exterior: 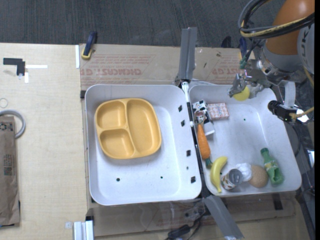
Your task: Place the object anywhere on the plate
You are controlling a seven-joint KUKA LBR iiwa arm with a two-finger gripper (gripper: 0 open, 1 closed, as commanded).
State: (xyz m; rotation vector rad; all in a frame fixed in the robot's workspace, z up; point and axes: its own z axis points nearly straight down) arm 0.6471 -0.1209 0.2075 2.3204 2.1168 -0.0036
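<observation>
One yellow plate (pixel 128 128) with three compartments lies in the left bin (pixel 100 184), with free floor below it. The claw (pixel 240 90) grips one small yellow object (pixel 243 94) over the right bin's (pixel 285 149) far edge.

Yellow obj (pixel 243 93) in gripper (pixel 240 90), rt bin (pixel 287 149)

My grey arm (pixel 280 59) wears a glossy orange band (pixel 295 11) above its wrist. Between my fingertips sits a small yellow lump (pixel 242 93). Both shallow plastic bins (pixel 100 184) are white. The three-part plastic plate (pixel 128 128) is mustard yellow. Nearby I see an orange carrot (pixel 203 142), a yellow banana (pixel 217 172), a green bottle (pixel 272 167), a tan egg-shaped ball (pixel 258 176) and a pink speckled packet (pixel 218 111).
</observation>
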